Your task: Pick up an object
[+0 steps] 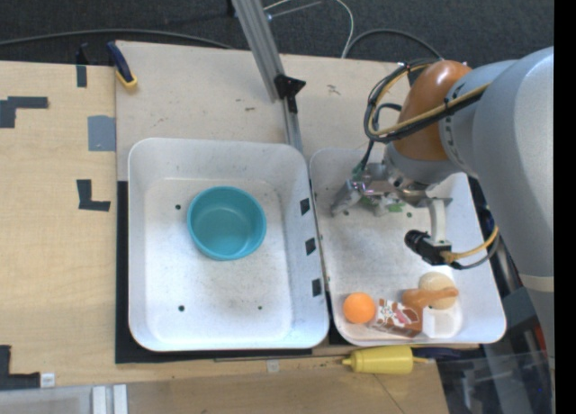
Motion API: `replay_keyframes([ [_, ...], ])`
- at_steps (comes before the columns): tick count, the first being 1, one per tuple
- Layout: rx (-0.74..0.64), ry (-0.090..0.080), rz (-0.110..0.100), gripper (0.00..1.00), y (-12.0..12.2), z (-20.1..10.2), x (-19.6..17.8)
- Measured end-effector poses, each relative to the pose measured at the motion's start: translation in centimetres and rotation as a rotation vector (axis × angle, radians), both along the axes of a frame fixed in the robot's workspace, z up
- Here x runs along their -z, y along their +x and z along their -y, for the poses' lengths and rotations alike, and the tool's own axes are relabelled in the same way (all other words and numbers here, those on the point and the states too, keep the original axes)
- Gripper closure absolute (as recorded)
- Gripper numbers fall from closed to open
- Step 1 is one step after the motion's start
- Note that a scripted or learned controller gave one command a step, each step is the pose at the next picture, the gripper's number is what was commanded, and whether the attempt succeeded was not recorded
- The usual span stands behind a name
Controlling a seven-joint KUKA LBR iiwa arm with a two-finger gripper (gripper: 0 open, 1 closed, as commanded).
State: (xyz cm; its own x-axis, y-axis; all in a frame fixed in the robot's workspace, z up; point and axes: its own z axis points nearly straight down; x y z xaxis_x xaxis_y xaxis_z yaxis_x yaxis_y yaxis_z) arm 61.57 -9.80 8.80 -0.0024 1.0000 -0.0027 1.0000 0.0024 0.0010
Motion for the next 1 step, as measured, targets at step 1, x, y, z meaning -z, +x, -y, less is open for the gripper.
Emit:
replay_keyframes([
  [1, -0.001, 0.002, -0.001, 1.0, 0.02, -0.09, -1.17],
])
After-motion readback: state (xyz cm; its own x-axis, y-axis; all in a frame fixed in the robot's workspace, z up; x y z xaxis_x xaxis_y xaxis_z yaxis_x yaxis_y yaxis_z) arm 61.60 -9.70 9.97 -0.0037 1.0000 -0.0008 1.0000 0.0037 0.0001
